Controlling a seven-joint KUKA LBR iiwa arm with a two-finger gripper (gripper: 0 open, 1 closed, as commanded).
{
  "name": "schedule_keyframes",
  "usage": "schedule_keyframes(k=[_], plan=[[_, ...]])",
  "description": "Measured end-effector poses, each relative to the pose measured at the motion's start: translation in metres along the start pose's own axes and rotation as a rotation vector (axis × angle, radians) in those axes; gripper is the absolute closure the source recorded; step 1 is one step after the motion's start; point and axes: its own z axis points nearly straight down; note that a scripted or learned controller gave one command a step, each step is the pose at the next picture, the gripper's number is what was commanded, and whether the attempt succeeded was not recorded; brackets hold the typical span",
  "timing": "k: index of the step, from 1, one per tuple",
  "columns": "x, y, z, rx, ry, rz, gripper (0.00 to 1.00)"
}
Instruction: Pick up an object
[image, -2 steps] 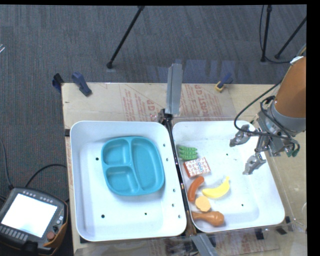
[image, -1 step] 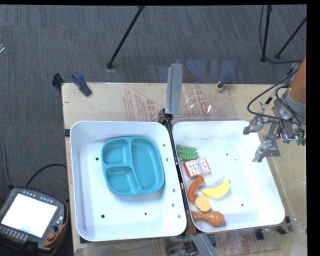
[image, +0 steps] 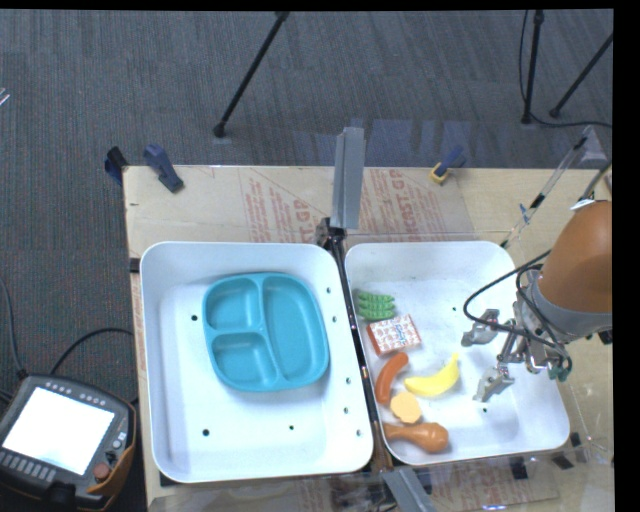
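The pincer, its fingers spread and holding nothing, hangs over the right bin, and the nearest object, the banana, lies just to its left, long axis rising toward the pincer.

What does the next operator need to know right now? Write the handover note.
Hand: open, holding nothing, over the right bin, right of the toys.
Things: banana, sausage, snack packet, pea pods, orange round piece and drumstick lie in the right bin's left half. Blue divided plate sits in the left bin.
Done: nothing picked.
Left: grasp and lift one object; the banana looks nearest.
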Motion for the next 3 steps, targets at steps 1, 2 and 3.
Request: schedule_keyframes(k=[1, 2, 3], plan=[[-0.006, 0.002, -0.017, 0.003, -0.016, -0.007, 1.00], [0.038, -0.007, 0.011, 0.004, -0.010, -0.334, 1.00], [0.051, -0.010, 0.010, 0.004, -0.012, -0.223, 1.00]])
